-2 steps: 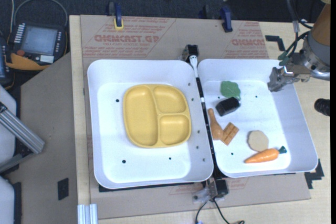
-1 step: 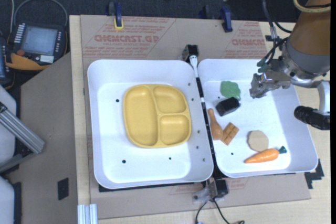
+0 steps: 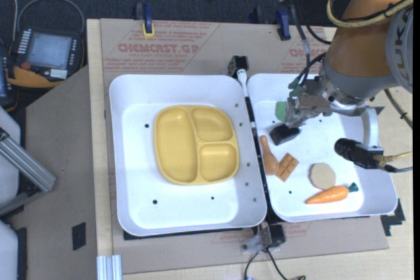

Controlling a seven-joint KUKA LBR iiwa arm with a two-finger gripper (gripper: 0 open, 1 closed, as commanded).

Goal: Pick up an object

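Pincer: my gripper (image 3: 286,133) hangs low over the upper left part of the right bin (image 3: 374,206), dark tip down near the floor. Honestly can't tell how the tip is set from this angle, and I see nothing in it.

Arm: my wrist comes in from the right with the orange band (image 3: 367,23) up top, so the tip lands on the inner side of the bin, where most of the items are bunched.

Green thing: a small green object (image 3: 281,109) sits just beside my tip on the far side, partly tucked behind the wrist. Shape is tough to call, maybe a block.

Sticks: an orange stick (image 3: 267,153) and a tan wafer-like piece (image 3: 286,167) lie just below my tip, touching each other. Stick's long axis runs roughly near-to-far along the divider, leaning a bit toward the bin's middle at the near end.

Cookie: a round beige disc (image 3: 322,175) lies flat, near the sticks, no real axis to speak of.

Carrot: toy carrot (image 3: 327,195) at the near edge, long axis across the bin, green top pointing right and slightly up, pointy end left.

Pick: I'd guess the stick pair or the green piece, since they're closest.

Left bin: the left bin (image 3: 131,193) holds a yellow divided plate (image 3: 195,143), well apart from me.
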